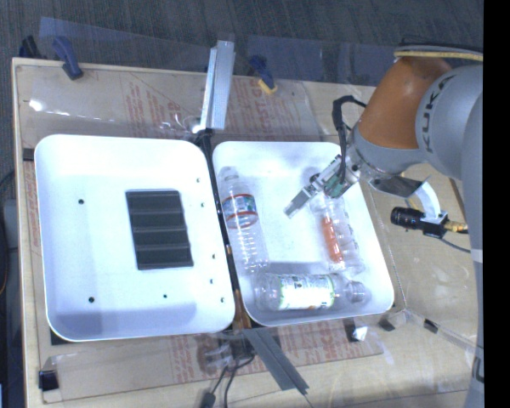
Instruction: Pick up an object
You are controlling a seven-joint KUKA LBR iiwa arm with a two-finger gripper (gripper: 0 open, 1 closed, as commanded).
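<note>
The right bin (280,160) holds three clear plastic bottles. One with a red-and-blue label (241,219) lies lengthwise along the left wall. A second with a green-and-white label (304,291) lies across the near end. The third, with orange contents (337,235), lies along the right wall. My gripper (304,199) hangs over the upper right part of this bin, pointing down and left. It sits just above the top end of the orange bottle. No object shows in its grasp.
The left bin (85,168) holds a flat black ribbed block (159,229) near its middle. A metal bar (216,83) stands at the far end of the divide between the bins. Blue clamps (68,58) sit on the bench's far edge.
</note>
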